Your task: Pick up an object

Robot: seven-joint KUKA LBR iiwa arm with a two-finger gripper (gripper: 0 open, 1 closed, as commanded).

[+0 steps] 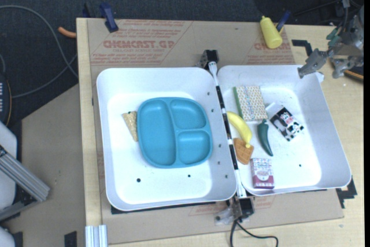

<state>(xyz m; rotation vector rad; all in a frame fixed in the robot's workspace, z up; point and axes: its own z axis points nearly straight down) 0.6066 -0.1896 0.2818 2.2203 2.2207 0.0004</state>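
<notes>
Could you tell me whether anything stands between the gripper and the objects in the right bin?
Nothing visible does. The gripper hangs at the right bin's far right corner, and bare white floor lies between it and the nearest items, the black-and-white toy and patterned sponge.

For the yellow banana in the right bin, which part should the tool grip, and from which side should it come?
Grip the banana at its thicker middle, coming from straight above with the fingers across its narrow width. It lies flat on the floor of the right bin, running diagonally. The orange piece sits against its lower end and the bin's left wall is close, so the ends probably give less room.
</notes>
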